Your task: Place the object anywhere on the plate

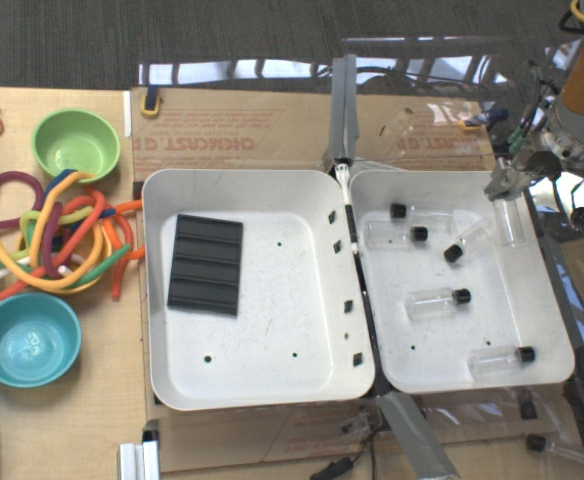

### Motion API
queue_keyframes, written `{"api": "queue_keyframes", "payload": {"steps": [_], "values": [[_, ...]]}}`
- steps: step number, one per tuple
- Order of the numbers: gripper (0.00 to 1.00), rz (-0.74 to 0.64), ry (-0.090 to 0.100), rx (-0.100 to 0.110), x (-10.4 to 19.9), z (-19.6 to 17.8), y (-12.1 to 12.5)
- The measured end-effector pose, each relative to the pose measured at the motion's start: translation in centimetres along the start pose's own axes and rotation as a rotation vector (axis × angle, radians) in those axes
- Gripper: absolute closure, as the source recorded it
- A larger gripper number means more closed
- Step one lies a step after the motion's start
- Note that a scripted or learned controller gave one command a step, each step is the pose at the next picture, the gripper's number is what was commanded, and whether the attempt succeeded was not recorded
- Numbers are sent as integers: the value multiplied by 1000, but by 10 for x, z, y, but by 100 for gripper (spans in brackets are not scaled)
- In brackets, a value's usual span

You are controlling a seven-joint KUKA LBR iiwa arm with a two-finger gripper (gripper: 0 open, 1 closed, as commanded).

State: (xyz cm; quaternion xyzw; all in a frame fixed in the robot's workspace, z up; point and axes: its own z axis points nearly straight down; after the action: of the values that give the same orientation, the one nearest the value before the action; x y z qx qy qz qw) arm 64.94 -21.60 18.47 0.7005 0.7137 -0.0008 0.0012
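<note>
From the camera above the bench you see two shallow white bins side by side. The left bin [257, 383] holds a black ribbed plate [206, 265], lying flat near its left wall. The right bin [552, 353] holds several clear vials with black caps: one [385, 211] near the top left, one [410, 234] just below it, a tilted one [468, 241] toward the middle, one [439, 301] lying lower down, and one [500, 361] near the bottom right corner. None of them touches the plate; all sit in the other bin, well apart from it.

The gripper [508, 183] hangs over the upper right corner of the right bin, at the end of the arm entering from the right. A clear vial [510, 220] shows just beneath it, upright or nearly so, but you cannot tell whether the pincer grasps it.

On the wooden table [82, 428] to the left you find a green bowl [76, 145], a teal bowl [28, 338], and a tangle of coloured ropes [57, 238].
</note>
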Motion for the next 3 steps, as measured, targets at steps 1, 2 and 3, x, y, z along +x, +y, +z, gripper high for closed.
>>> {"api": "queue_keyframes", "payload": {"steps": [1, 2, 3], "values": [[100, -90, 2, 2, -5, 26, -69], [100, -79, 1, 0, -6, -15, -32], [100, -86, 3, 3, -4, 52, -118]]}}
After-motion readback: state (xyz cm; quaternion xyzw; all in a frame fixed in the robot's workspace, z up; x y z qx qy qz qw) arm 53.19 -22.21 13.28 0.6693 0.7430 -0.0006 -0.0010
